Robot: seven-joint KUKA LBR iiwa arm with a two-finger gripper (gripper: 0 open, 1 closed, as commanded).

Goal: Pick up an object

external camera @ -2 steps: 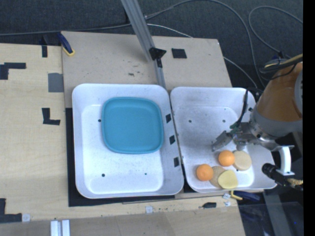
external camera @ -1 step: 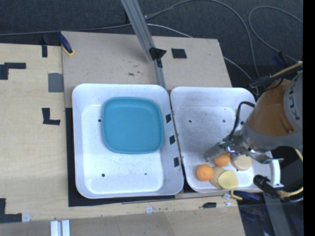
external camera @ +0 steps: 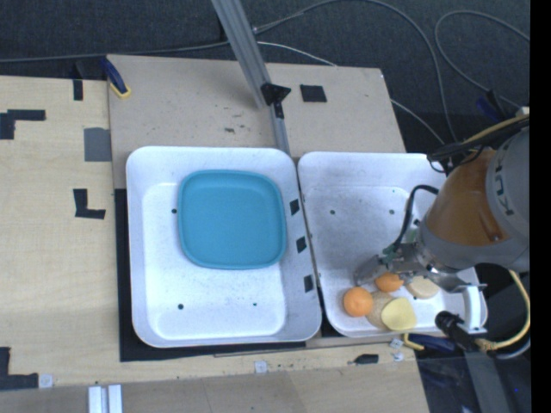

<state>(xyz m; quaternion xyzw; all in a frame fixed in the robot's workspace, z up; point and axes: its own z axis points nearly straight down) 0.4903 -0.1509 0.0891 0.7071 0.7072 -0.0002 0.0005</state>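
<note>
Several small items lie clustered at the near edge of the right bin (external camera: 344,205): an orange ball (external camera: 357,301), a smaller orange piece (external camera: 389,282), a pale yellow round piece (external camera: 399,314) and a beige piece (external camera: 423,288). My gripper (external camera: 385,271) is down in this bin, right over the smaller orange piece and touching the cluster. The arm's orange band and grey wrist hide the bin's right side.
In the left bin (external camera: 155,308) lies a turquoise square plate (external camera: 231,218). A grey metal pole (external camera: 250,50) slants in from the top to the ridge between the bins. Cables run across the dark floor behind and beside the right bin.
</note>
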